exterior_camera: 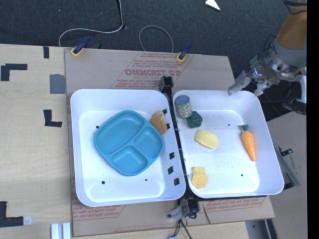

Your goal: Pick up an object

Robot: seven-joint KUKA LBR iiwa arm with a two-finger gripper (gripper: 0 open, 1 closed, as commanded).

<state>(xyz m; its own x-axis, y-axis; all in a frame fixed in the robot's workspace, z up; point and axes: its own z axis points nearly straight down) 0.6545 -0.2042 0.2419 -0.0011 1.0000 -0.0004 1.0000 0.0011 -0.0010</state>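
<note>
- Task status: not begun as far as the view shows. No object is lifted or held; every candidate object lies at rest in the bins.
- Gripper (248, 84): positioned at the upper right, above and just outside the far right corner of the right bin (266, 128). Its two fingers appear spread apart with nothing between them. It is well apart from all the objects.
- Right bin contents: a small can (183, 106) with a bluish top near the bin's upper left, a dark green item (194, 119) touching or just beside the can, a pale yellow lemon-like object (206, 139) near the centre, an orange carrot (248, 143) lying along the right side, and a yellow ridged piece (199, 177) near the front left.
- Left bin (79, 133) contents: a blue divided tray (129, 142) set at a tilt in the middle, and a tan object (159, 122) at the tray's right edge against the dividing wall.
- Remaining work, by judgement: choose an object, travel down into the bin, close on it and lift. The carrot is the nearest to the gripper; it lies clear of its neighbours.
- Writing: the brown cardboard sheet (144, 66) under the bins carries red printed lettering behind the left bin, too blurred to be read with confidence. The can's label is too small to read. No other legible marks.
</note>
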